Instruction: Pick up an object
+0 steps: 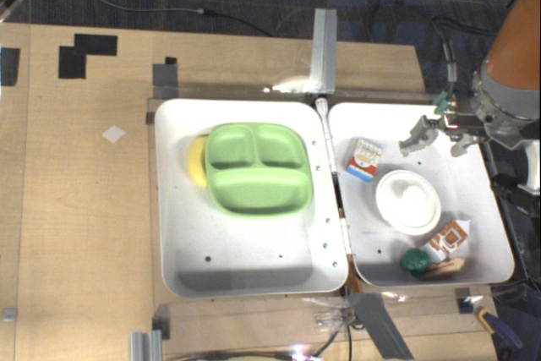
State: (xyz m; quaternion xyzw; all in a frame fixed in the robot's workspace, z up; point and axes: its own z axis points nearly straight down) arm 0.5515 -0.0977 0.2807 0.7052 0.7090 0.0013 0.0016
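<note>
Sitting near the middle of the right bin, the white bowl is our landmark: round, smooth, glossy, open side up. Up and to its left we see a small carton, boxy, printed in white, orange and blue, lying just apart from the bowl's rim. Below and to the right of the bowl lies a second small packet in orange and white, and just under that a dark green rounded lump touching a tan, stick-like piece. Well to the left of the bowl, in the left bin, a matte green divided plate covers most of a yellow object. Above and right of the bowl we see the gripper, its two grey fingers spread apart, pinching nothing and touching nothing we can make out.
</note>
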